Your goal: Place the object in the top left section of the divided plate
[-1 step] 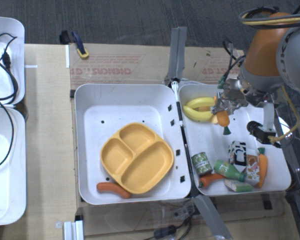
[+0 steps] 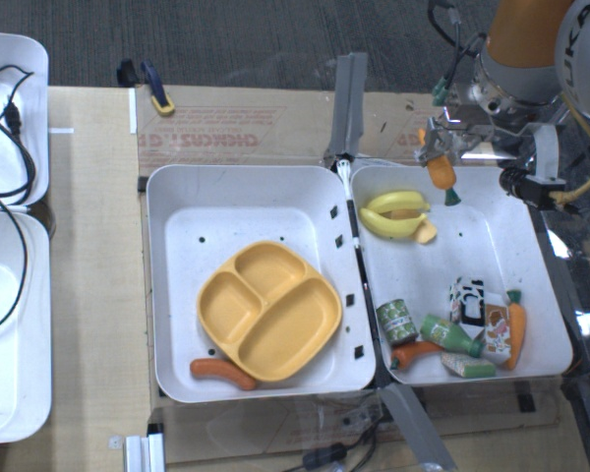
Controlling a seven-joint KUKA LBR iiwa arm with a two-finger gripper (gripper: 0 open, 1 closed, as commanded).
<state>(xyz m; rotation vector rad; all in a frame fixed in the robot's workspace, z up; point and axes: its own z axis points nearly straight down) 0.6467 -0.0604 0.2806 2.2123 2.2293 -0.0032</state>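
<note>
The left white bin (image 2: 167,264) holds a yellow plastic divided plate (image 2: 268,310) with three sections, lying a little below the bin's middle and turned at a slant. Its sections are bare. A red-orange toy sausage (image 2: 222,371) lies against the plate's lower left rim, near the bin's front wall. The back half of this bin is open white floor, and there is free room between the plate and the left and right walls.

A grey divider (image 2: 350,116) marks where the two bins meet.

In the right white bin (image 2: 531,254), a yellow toy banana bunch (image 2: 396,213) lies near the back left corner. Along the front wall sits a crowded cluster: a small green can (image 2: 396,320), a green bottle (image 2: 450,335), a black-and-white carton (image 2: 466,303) and an orange toy carrot (image 2: 514,330). The middle of this bin's floor is open.

Above the right bin's back edge hangs the gripper (image 2: 441,160), and a small orange object (image 2: 441,172) shows pinched between its fingers, clear of the bin floor and well apart from the plate.
</note>
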